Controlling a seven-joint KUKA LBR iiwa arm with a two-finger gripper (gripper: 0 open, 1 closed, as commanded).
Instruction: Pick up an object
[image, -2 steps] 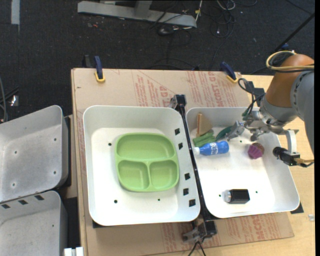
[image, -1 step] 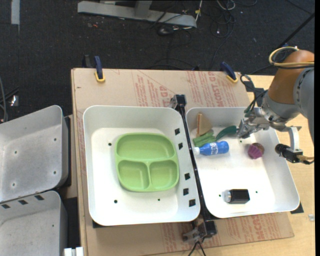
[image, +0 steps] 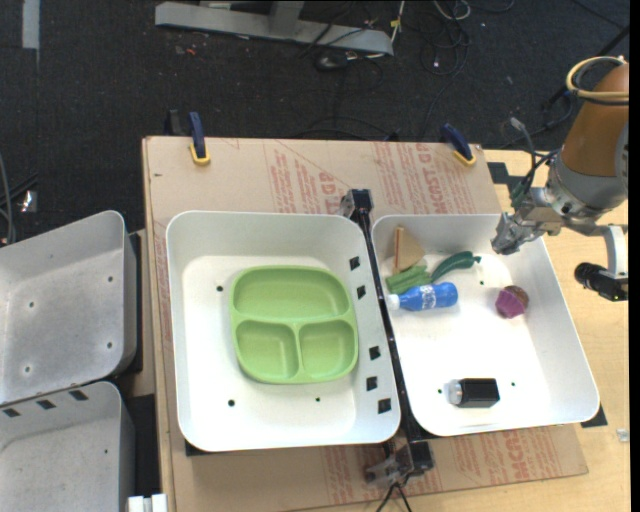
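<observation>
White bins are seen side by side on the table — the left bin carries a green divided plate. Over the right bin's far edge the pincer is poised; whether it is open cannot be told. Below lie a green pepper, a blue bottle, a purple ball and a black box.

Two white bins sit side by side. The left bin carries a lime-green divided tray. Around the blue bottle with its white cap, the right bin carries a tan wedge, a dark green piece, a purple lump and a black-and-silver block. The worktop is brown cardboard with red lettering, with blue-and-yellow clamps. The arm is grey with an orange band.
</observation>
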